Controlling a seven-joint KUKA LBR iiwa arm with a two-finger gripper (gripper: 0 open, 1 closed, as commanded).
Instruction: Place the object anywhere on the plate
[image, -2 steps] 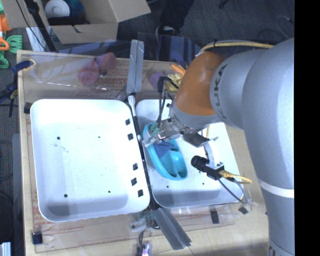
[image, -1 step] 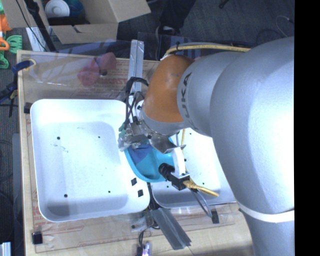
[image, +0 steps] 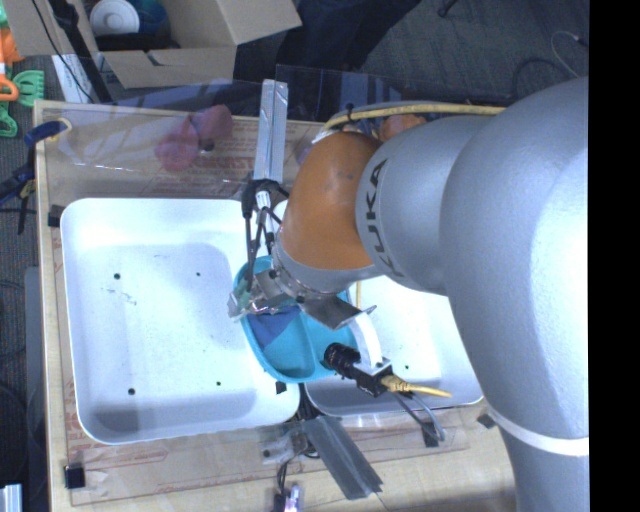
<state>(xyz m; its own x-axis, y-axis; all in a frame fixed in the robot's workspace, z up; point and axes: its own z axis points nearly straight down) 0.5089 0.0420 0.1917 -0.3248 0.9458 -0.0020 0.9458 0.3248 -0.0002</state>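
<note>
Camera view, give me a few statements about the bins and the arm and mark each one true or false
1. The left bin is white. True.
2. The arm enters from the left. False: it reaches in from the right.
3. A blue plate lies under the wrist, near where the two bins meet. True.
4. The band above the wrist is green. False: the band is orange.
5. The bins are stacked. False: the right bin sits beside the left one.
</note>
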